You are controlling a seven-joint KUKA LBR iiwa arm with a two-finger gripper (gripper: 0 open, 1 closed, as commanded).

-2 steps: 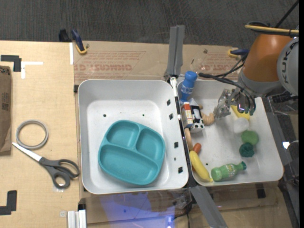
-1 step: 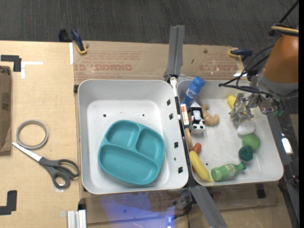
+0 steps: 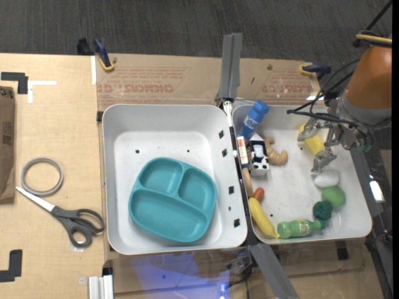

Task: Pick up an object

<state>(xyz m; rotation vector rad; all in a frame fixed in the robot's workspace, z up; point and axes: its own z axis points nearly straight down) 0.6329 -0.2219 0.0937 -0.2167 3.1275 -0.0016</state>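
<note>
I see the left bin (image 3: 118, 167) taken up by a teal divided plate (image 3: 173, 199), which sits flat and well apart from the arm (image 3: 372, 80); that one is no risk. The right bin (image 3: 293, 192) is where I am working, and it is crowded along its edges.

My gripper (image 3: 324, 157) hangs over the far right of that bin, with a yellow block (image 3: 313, 144) just beside it and a white egg-shaped piece (image 3: 326, 179) directly below the tips. I cannot tell whether the jaws are parted or closed; cables and metal blur together there, and nothing visibly sits between them.

My worry, then, is a miss. The white piece looks smooth and rounded, so I judge it could squirt sideways under a pinch, rolling into the green ball (image 3: 333, 196) just beside it or against the bin wall. Coming down off-centre could also clip the yellow block instead.

Smaller things, the dark green broccoli piece (image 3: 322, 210), green bottle (image 3: 298, 228), banana (image 3: 262, 217) and blue bottle (image 3: 253, 118), lie clear of the descent.
</note>
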